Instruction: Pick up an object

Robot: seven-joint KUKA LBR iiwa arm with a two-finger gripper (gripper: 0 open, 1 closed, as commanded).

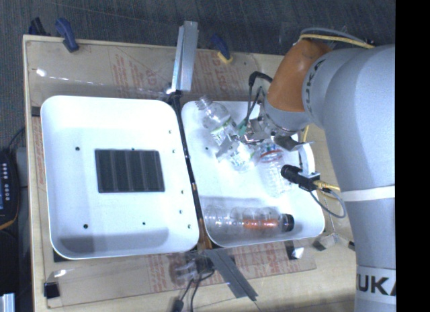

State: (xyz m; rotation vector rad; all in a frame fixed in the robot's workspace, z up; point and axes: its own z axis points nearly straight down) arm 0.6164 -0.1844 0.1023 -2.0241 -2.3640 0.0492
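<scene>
Showing "UKA" lettering, the arm [356, 136] hangs over clear bottles [248, 222]

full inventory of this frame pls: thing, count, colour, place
bins: 2, white, side by side on the bench
dark ribbed panel: 1, dark grey, on the left bin's floor
clear bottles: at least 3, transparent, right bin; one with a dark cap lying along the near wall, one at the far left corner, one beside the end effector
blue clamps: 2 seen, blue, far edge of the bench
metal bar: 1, grey, far edge between the bins
bench: 1, tan board with red print, under the bins
arm: 1, grey with orange band, over the right bin
end effector: 1, dark metal, low among the bottles
</scene>
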